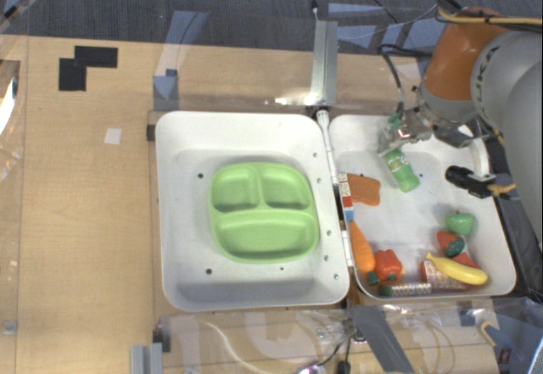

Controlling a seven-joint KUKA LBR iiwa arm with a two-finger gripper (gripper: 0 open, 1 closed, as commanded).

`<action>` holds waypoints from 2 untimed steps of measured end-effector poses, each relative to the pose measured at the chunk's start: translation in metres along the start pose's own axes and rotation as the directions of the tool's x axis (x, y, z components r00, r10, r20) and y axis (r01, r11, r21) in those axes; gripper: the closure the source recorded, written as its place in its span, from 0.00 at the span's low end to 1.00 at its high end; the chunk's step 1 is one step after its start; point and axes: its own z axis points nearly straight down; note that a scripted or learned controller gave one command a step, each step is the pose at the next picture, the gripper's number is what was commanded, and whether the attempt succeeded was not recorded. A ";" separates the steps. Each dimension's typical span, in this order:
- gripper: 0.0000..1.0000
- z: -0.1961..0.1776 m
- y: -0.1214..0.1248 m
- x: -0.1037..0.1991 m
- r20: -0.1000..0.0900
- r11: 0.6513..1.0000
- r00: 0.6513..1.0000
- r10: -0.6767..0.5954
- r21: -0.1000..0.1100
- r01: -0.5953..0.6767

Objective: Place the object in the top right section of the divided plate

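Green bottle (405, 173): one, lying tilted in the right bin (424, 213) toward its far edge. Its pale cap end is right at the claw (395, 137).

Two white bins sit side by side on the desk (81, 245). Along the right bin's near edge lie one banana (459, 271), one pinkish striped packet (415, 288) and one red pepper (389, 263). One carrot (362, 248) runs along the left wall. Farther in are one red fruit with a dark top (450, 241), one green fruit (460, 222), then one orange slab (365, 190).

The left bin (182, 194) holds one green divided plate (264, 213) at its middle. It has three sections, one wide section nearest and two smaller ones beyond.

Farthest is the claw, and I cannot tell whether it is open or closed.
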 end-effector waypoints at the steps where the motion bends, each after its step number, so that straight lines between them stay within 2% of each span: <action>1: 1.00 -0.013 0.003 0.001 0.002 1.000 1.000 -0.002 -0.007 0.002; 2: 1.00 -0.020 0.005 0.020 0.000 0.999 0.999 -0.032 0.001 0.032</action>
